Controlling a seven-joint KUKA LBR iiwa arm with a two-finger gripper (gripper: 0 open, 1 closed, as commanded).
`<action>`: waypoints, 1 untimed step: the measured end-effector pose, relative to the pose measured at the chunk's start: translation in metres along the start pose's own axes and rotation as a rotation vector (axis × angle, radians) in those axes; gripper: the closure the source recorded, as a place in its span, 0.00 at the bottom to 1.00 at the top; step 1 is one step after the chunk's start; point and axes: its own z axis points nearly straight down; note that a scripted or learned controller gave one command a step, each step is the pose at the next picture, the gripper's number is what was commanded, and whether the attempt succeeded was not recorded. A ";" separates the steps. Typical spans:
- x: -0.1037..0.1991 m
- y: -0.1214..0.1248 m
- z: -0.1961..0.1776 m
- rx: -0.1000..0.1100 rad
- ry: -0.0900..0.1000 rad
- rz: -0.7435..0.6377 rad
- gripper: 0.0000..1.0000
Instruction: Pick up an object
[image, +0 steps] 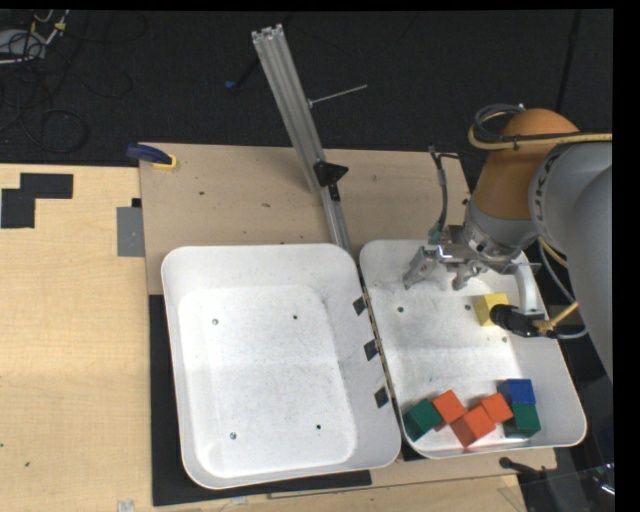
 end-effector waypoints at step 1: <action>0.001 0.000 0.031 -0.004 0.000 0.000 0.00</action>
